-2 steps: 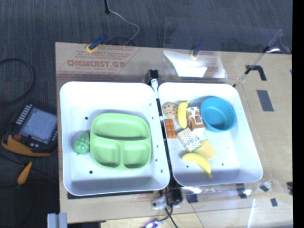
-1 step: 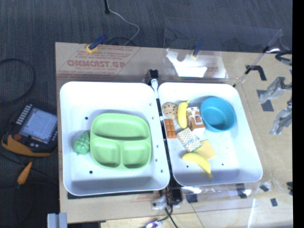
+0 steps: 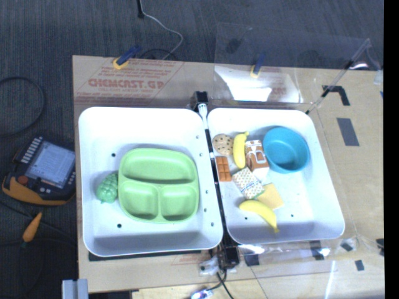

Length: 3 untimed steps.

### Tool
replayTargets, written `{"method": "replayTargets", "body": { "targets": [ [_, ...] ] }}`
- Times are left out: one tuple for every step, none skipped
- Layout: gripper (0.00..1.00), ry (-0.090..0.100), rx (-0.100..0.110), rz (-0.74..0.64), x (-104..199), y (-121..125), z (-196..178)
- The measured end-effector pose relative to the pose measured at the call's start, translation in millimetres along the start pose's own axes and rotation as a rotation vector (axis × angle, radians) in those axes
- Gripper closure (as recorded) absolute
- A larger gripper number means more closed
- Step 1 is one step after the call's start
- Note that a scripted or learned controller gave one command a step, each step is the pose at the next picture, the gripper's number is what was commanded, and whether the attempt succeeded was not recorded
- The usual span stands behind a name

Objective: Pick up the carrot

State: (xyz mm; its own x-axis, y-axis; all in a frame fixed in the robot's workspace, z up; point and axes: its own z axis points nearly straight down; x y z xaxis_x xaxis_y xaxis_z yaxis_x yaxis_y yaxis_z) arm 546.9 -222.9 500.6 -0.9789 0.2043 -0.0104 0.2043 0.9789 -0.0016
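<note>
Lying on the dark floor left of the worktop (image 3: 124, 83), just below a teach pendant (image 3: 43, 170), what looks like the carrot (image 3: 31, 227) is seen, well apart from both bins. A green divided plate (image 3: 159, 184) is held in the left bin (image 3: 87, 167).

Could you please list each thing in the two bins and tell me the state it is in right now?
Green divided tray: flat in the left bin, right way up.
Green bumpy toy: against the tray's left edge.
Blue bowl: upright in the right bin.
Cookie: lying flat by the divider.
Upper banana: lying beside the cookie.
Lower banana: lying near the front wall.
Small carton: beside the bowl.
</note>
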Motion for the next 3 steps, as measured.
{"method": "replayTargets", "body": {
  "targets": [
    [1.0,0.0,0.002,0.0,-1.4,-0.1,-8.0],
    [0.0,0.001,0.002,0.001,-1.4,-0.2,-7.4],
    [1.0,-0.007,0.005,0.001,-3.0,-0.3,-19.0]
  ]
}}
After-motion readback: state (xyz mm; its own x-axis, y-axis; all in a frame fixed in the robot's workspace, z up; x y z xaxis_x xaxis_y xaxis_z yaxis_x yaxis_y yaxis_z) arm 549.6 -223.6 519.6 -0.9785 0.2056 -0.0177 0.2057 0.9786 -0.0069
